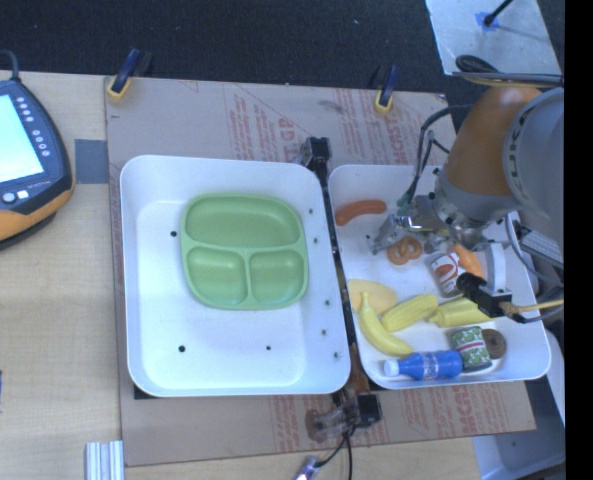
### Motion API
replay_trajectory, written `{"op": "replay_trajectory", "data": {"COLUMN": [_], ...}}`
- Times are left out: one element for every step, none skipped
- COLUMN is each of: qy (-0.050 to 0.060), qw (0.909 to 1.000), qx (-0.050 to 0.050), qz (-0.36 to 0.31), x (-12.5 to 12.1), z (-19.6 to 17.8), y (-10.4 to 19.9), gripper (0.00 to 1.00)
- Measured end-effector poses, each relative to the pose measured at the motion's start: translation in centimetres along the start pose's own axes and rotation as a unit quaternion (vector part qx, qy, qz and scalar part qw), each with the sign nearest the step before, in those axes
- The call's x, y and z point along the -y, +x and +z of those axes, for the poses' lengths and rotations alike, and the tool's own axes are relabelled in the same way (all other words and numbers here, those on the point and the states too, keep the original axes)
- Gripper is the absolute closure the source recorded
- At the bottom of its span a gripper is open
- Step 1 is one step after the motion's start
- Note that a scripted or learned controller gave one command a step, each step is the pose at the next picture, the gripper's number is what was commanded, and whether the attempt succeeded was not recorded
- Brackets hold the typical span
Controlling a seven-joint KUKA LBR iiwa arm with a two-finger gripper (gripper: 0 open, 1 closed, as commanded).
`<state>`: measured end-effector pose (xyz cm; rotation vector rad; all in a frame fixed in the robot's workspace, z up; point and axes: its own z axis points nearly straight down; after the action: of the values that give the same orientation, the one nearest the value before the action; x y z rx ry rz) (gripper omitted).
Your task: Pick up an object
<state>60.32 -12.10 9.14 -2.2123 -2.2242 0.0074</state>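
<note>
The right bin (536,368) holds several toy foods: a reddish sausage (361,211), a brown pretzel (404,252), a banana (378,328), a yellow corn cob (410,312), a blue bottle (424,366), a small green can (468,342) and a red-labelled can (443,268). My gripper (396,232) hangs low over the upper part of this bin, just right of the sausage and just above the pretzel. The wrist hides what lies under it. I see nothing held.
The left bin (146,358) holds a green divided plate (244,250). A black clamp (317,152) sits at the top of the wall between the bins. A teach pendant (11,163) lies on the bench at far left. The arm's grey and orange body (496,153) covers the right bin's upper right corner.
</note>
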Motion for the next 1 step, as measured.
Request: {"op": "replay_trajectory", "data": {"qy": [0.001], "qw": [1.0000], "qx": [0.000], "qz": [-0.001], "x": [0.02], "z": [-1.02], "y": [-0.12], "gripper": [1.00]}}
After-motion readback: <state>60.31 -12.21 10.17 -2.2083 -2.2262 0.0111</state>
